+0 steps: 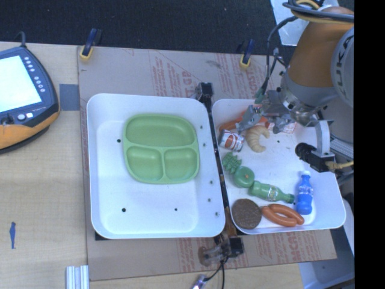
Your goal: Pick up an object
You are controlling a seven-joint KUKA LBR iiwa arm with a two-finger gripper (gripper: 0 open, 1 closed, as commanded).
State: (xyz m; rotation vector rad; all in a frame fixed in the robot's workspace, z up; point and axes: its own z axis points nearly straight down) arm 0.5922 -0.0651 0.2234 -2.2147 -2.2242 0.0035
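**Gripper low over the top corner of the right bin**

The arm comes in from the upper right of the frame and bends down over the right bin. Its gripper hangs in the upper part of that bin, very near a pale croissant-shaped toy and an orange piece that lies just to its left. From where I stand, the croissant toy is the nearest thing: it lies just below and a little to the left of the gripper in the frame, with its curved long axis running roughly up and down. If the program wants this one, I judge that only a small move toward the lower left is needed.

Whether the gripper is wide or closed I cannot tell; the metal parts and cables at the wrist cover it, and nothing can be made out in its grasp.

Other candidates lie further down in the same bin: a small can, a green leafy toy, a green bottle, a blue bottle, a brown round cookie and an orange sausage-like toy. The left bin holds a green divided plate.

The orange piece is partly covered by the gripper, so its shape is unclear.
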